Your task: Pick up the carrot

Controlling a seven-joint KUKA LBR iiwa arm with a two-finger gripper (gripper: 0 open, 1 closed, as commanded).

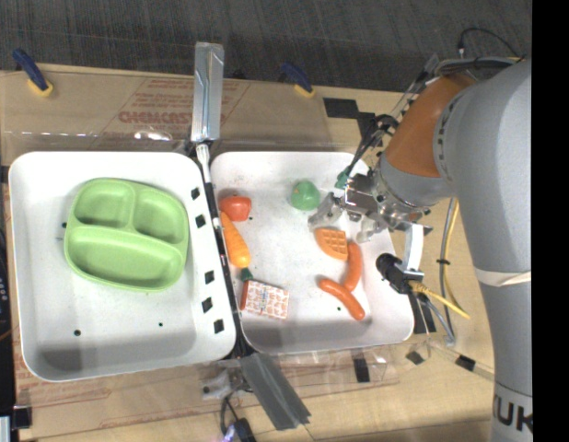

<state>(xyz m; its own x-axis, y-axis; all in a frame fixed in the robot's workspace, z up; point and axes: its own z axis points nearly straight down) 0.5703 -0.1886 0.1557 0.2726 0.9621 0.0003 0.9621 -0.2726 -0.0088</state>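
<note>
The carrot [235, 245] lies well left of the tool [344, 217].

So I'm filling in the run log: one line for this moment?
carrot: right bin's left wall, untouched | gripper: over waffle, far side

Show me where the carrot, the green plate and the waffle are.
carrot [236, 245]: camera view, middle of its orange body.
green plate [128, 234]: camera view, divider between its compartments.
waffle [331, 242]: camera view, centre of its grid.
</note>
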